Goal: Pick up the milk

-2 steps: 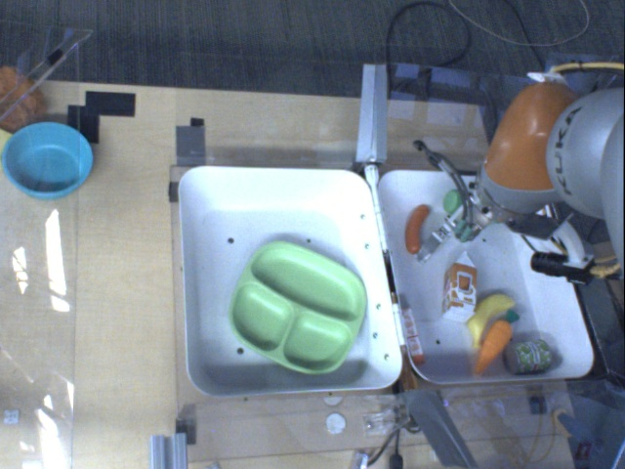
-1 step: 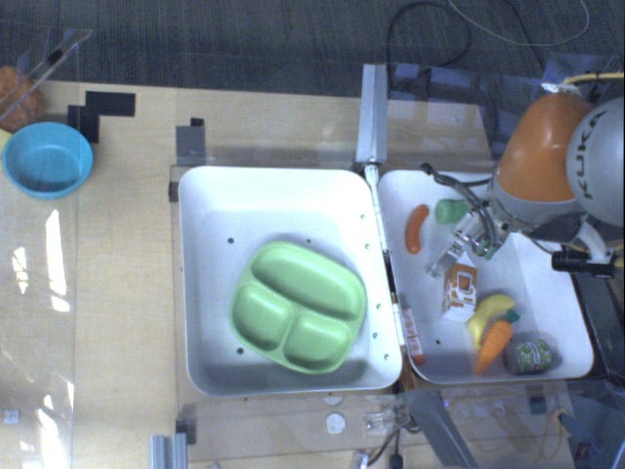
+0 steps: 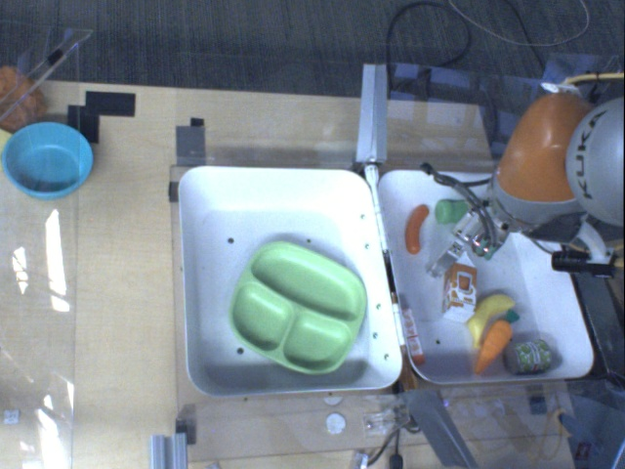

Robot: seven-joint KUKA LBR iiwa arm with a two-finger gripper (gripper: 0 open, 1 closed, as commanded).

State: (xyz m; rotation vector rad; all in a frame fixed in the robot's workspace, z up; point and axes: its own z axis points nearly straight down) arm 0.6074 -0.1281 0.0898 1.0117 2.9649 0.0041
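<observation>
On the pale wooden tabletop (image 3: pixel 117 291), the small white-and-orange milk carton (image 3: pixel 460 292) lies in the right white bin (image 3: pixel 557 360), centre-right of frame; the hand (image 3: pixel 467 240), fingers parted, hovers just above it.

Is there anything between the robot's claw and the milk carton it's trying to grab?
Nothing visible. The gripper hovers just above the milk in the right bin; the banana and carrot lie on the carton's far side.

Grey arm (image 3: pixel 596 164), orange band, metallic pincer (image 3: pixel 467 244).
</observation>
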